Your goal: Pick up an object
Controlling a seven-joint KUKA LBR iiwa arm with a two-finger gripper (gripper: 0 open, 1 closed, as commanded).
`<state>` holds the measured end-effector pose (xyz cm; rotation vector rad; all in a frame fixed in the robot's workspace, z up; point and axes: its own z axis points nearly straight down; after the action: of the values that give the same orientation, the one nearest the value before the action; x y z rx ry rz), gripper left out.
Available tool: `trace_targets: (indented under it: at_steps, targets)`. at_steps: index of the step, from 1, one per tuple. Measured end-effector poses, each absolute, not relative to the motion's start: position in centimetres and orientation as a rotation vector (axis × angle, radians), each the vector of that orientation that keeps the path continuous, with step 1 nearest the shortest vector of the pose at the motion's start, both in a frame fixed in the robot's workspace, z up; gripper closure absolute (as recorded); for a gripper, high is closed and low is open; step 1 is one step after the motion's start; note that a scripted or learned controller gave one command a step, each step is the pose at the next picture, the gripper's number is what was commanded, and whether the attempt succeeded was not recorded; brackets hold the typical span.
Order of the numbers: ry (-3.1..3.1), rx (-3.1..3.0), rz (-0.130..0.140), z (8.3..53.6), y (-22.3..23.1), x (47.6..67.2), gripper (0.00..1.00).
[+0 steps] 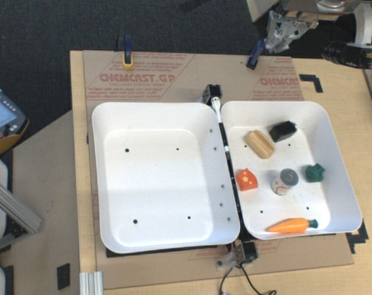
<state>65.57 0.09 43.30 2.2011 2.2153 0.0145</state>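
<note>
In the shallow white right bin [333, 165] you have a tan wooden cylinder [260, 144], a black block [282, 131], an orange-red cube [247, 180], a grey-capped white ball [286, 181], a small dark green lump [315, 173] and an orange plastic carrot [290, 226] by the near wall. The two-finger gripper [279, 39] hangs well beyond the bins, above the cardboard sheet [173, 72]; whether it is wide or narrow you cannot tell.

white bins [112, 165], orange carrot [288, 226], black block [282, 130], tan cylinder [260, 144]
</note>
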Motion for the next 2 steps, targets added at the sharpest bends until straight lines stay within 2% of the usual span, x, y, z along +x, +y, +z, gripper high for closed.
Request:
trace_targets:
  at_steps: [2]
  targets:
    - [2.212, 2.194, 0.02, 45.4, 0.2, 65.7, 1.0]
